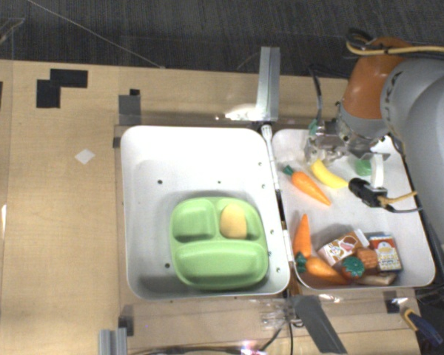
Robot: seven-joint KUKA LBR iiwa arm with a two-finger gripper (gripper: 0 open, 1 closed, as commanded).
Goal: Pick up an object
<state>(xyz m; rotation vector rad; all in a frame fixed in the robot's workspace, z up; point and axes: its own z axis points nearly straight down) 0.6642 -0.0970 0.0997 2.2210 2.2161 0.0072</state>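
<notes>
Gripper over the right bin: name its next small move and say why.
Probably a short drop straight down. The gripper hangs at the far end of the right bin, just above the banana, with a carrot beside it, and nothing shows between its fingers.

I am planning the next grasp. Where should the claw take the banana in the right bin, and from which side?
Grip the banana across its middle, coming from above. It lies flat and slim, its long axis diagonal; an orange carrot lies close alongside, so sideways approach looks crowded.
</notes>
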